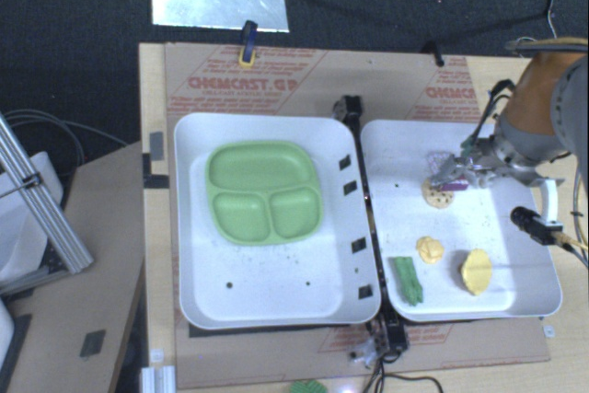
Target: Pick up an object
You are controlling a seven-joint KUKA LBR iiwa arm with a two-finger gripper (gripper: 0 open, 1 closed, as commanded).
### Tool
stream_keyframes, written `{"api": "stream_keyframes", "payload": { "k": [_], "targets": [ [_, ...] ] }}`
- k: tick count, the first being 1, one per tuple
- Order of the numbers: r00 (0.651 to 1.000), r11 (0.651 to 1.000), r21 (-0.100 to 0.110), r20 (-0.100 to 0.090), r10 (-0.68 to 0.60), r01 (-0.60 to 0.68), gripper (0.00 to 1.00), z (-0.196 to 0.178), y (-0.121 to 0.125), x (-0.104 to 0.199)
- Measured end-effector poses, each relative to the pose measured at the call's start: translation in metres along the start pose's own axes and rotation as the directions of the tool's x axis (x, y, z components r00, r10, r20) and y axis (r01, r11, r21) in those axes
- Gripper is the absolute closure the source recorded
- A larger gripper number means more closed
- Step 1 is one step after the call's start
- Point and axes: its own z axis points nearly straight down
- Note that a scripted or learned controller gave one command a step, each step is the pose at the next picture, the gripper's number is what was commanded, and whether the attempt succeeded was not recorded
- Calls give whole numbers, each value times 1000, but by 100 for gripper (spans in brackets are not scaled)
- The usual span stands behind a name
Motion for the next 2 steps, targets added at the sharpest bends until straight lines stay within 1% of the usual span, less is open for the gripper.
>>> {"api": "stream_keyframes", "payload": {
  "k": [1, 2],
  "targets": [
    [1000, 1000, -1, -2, -8, 8, 100, -11, 0, 5],
    [1000, 1000, 4, -6, -13, 13, 100, -77, 9, 82]
  ]
}}
